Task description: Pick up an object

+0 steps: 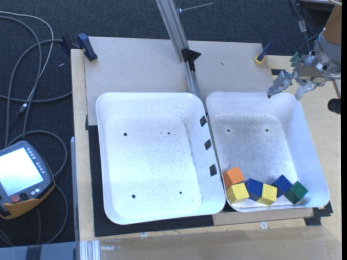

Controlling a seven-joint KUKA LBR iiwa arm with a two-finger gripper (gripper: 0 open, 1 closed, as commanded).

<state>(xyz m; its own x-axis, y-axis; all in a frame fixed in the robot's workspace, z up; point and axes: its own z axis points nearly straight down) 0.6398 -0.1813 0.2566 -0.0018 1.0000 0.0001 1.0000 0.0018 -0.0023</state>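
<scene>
Several small blocks lie along the near edge of the right bin (303, 140): an orange block (234, 175), a yellow block (237, 192), a blue block (254, 188), another yellow block (267, 194), a second blue block (282, 183) and a green block (296, 192). My gripper (287, 90) hangs over the far right rim of that bin, well away from the blocks. Its two fingers are spread apart and nothing is between them.
The left bin (108, 112) sits beside the right one. A slanted metal rail (173, 26) runs down to the gap between the bins. Blue clamps (87, 46) hold the bench board. A teach pendant (21, 177) and cables lie on the floor at left.
</scene>
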